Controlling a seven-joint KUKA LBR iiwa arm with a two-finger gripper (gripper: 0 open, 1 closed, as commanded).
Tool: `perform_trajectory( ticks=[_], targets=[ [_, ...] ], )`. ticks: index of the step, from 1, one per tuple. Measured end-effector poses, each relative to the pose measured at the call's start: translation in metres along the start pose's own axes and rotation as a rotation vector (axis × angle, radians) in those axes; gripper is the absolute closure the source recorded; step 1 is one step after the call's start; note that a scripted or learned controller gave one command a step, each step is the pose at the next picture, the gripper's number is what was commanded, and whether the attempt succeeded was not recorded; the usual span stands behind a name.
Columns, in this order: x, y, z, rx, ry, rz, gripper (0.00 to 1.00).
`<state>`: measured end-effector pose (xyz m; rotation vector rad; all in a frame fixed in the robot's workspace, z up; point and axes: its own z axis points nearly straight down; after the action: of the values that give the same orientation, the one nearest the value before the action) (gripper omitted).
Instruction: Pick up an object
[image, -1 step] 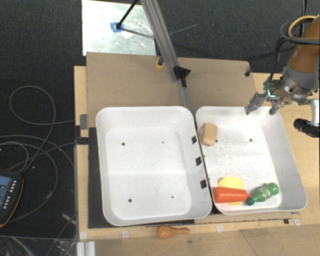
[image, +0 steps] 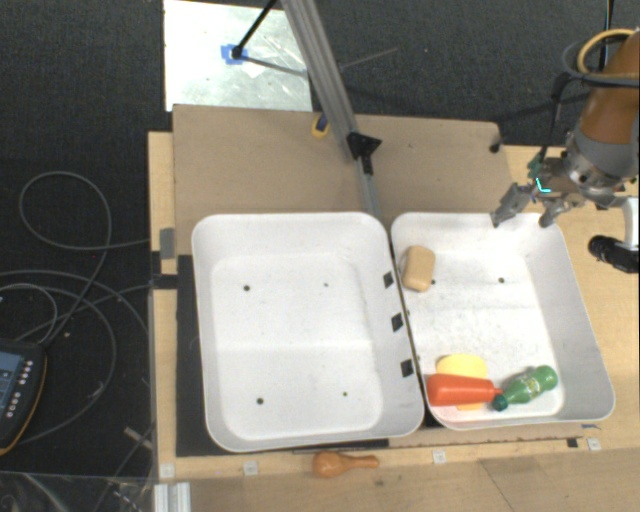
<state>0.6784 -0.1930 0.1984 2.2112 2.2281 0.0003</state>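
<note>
With its fingers apart and holding nothing, the gripper (image: 522, 212) hovers over the right bin's (image: 575, 290) far edge, seemingly approaching; next it must descend onto the tan block (image: 418, 268).

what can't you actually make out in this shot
- Arm: cut off by the camera view's right edge; just the wrist is visible.
- Yellow object: its lower part is hidden behind the orange carrot, so its shape is unclear.
- Green bottle: too small to read any label.
- Pincer: open above the right bin's far corner; its height is unclear.
</note>
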Motion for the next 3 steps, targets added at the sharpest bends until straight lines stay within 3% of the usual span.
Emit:
perform_trajectory(
  ticks=[2,3],
  targets=[
    [0.0,0.003,0.11,0.004,0.001,0.0,0.0],
    [-0.001,0.006,0.095,-0.003,-0.002,-0.004,1.0]
  ],
)
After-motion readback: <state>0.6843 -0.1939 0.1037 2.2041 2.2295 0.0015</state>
